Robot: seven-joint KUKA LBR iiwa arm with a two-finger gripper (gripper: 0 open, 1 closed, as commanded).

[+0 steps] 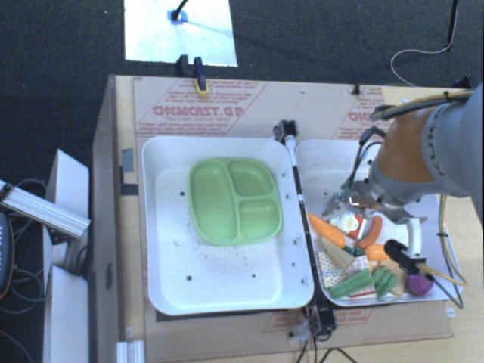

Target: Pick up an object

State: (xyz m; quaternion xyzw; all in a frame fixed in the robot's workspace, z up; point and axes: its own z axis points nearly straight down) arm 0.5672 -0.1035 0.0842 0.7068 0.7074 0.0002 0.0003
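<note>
Near rim of right bin (327, 169): green pieces (363, 283) side by side, purple lump (418, 284) just to their right. Behind these, pale patterned wedge (333, 257) and small orange piece (377, 252). Further in, orange carrot (325, 228) lying slantwise near the divider, touching a white-and-red item (349, 223); red-orange sausage shape (370, 232) beside that. All crowded into the near half of this bin.

Gripper (350, 200) low over the clutter, directly above the white-and-red item; opening not discernible, nothing seen held.

Left bin (174, 282): one light green divided plate (233, 200), three compartments, flat, set toward the far right.

Beyond both bins, printed cardboard sheet (227, 103); further still, white sheet (181, 21) on dark floor.
</note>
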